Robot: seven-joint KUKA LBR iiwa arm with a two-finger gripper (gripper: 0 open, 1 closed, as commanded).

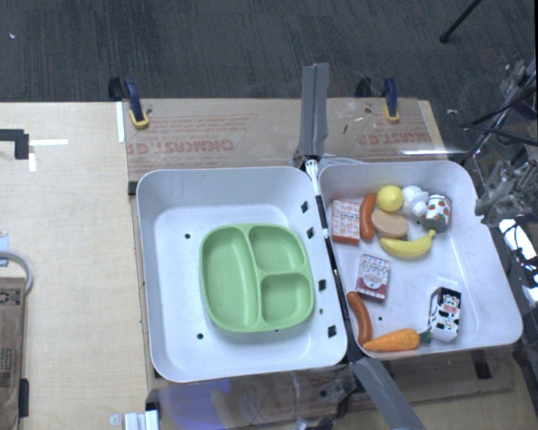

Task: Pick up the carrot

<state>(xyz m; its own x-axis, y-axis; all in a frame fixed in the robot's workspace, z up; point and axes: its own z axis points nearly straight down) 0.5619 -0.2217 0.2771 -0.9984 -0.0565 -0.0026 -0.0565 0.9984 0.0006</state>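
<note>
The carrot (pixel 394 340) is lying along the near wall of the right bin (pixel 482 273), just beside a sausage (pixel 360 316) and a small cow-print carton (pixel 445 314), leaving its top free for a grasp; the claw's state cannot be told, while the green plate (pixel 253 276) is sitting in the left bin (pixel 165 257).
</note>
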